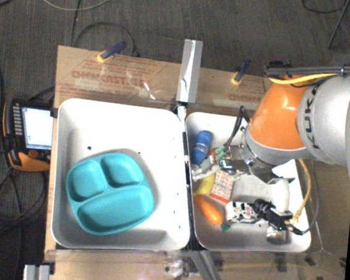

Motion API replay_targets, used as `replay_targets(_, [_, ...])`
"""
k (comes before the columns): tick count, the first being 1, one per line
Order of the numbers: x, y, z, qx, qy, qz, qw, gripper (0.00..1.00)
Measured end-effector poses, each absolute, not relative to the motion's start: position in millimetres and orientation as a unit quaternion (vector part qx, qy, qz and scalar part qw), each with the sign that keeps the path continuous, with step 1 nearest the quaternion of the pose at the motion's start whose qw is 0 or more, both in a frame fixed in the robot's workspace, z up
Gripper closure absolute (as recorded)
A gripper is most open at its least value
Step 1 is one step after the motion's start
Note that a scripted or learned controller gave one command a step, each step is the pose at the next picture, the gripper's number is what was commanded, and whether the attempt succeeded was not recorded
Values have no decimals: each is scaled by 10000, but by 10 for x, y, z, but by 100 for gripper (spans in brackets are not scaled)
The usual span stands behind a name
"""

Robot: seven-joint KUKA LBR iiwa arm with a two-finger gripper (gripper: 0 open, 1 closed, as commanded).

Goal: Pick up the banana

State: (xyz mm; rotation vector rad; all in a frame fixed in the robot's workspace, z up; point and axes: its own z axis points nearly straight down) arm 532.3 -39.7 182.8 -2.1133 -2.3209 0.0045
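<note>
Floor (176, 12): dark grey carpet, crossed by thin black cables.
Bench: brown cardboard sheet (125, 78) with faded red print along the back, pinned by two clamps (111, 50) with blue and yellow handles.
Post (190, 69): pale metal, upright at the back, in line with the gap between the two bins.
Handset (31, 132): orange and black, screen lit, off the bench's left edge.
Left bin (69, 113): white and shallow, holding a teal plate (110, 191) with three compartments, turned slightly askew.
Right bin (298, 243): white, crowded along its left half.
Banana (204, 183): yellow, in the right bin close to its left wall, only a short piece showing.
Around the banana: blue bottle (200, 145) just behind it; orange carrot (208, 210) just in front; red-and-white packet (222, 186) touching or overlapping it on the right; small white box (239, 211) with black print beside the carrot.
In the way: arm (289, 117), grey with an orange band, hanging over the middle and back of the right bin and hiding part of its floor.
Gripper (221, 163): low over the right bin, just behind the banana, between bottle and packet; spread or closed, cannot tell.
</note>
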Motion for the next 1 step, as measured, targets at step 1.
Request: replay_targets(1, [5538, -934, 931, -7003, -7138, -4, -4, 0])
